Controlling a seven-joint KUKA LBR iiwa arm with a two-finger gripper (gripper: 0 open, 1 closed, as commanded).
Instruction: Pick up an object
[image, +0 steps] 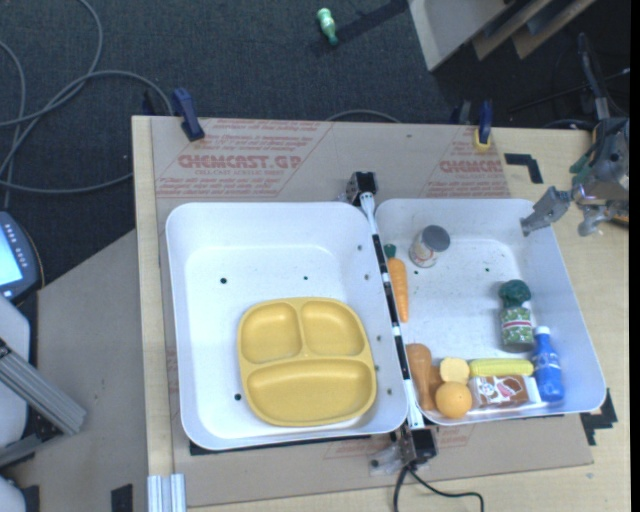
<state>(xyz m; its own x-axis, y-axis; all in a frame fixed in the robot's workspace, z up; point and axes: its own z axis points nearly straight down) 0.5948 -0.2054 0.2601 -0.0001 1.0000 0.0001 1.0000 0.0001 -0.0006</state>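
Observation:
The right bin (470, 222) holds several items: a silver can (432, 243), a carrot (398, 288) along the divider, a green-capped jar (516, 318), a blue bottle (546, 368), a yellow stick-shaped piece (500, 368), an orange (453, 400), a small yellow fruit (454, 371), a brown roll (418, 365) and a red-and-white packet (503, 392). My gripper (568, 218) hangs over the bin's upper right corner, high above and apart from all of them. It is open, with nothing between its fingers.
The left bin (200, 250) holds a yellow three-compartment plate (305, 360). A black clip (362, 186) sits at the top of the divider between the bins. Blue clamps (186, 110) pin the cardboard base at the back.

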